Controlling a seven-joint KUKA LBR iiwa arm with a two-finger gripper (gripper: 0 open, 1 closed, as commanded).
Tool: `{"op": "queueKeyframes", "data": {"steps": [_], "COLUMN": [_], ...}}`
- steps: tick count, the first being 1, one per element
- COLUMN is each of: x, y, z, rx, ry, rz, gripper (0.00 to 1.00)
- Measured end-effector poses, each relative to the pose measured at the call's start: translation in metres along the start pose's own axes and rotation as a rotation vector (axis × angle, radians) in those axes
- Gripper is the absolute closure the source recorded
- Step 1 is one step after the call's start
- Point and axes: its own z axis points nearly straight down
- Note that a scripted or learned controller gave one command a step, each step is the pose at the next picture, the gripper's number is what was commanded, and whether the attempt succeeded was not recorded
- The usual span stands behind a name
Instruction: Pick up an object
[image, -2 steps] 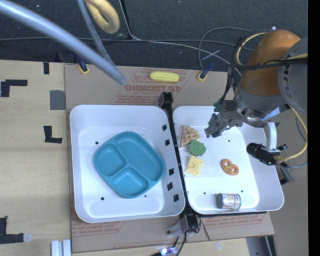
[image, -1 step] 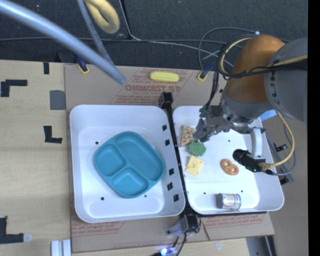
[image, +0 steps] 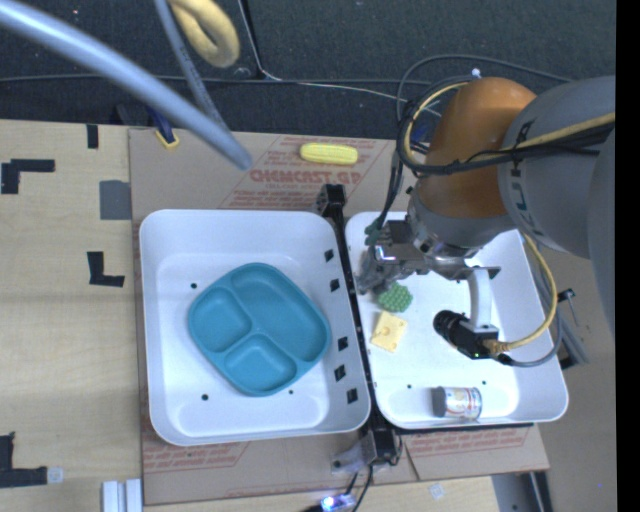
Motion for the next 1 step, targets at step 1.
{"op": "queueKeyframes", "data": {"steps": [1], "x": [0.0501], "y": [-0.0163], "z": [0.019], "rx": [0.002], "ry": [-0.001], "rz": [0.001], "gripper": [1.0]}}
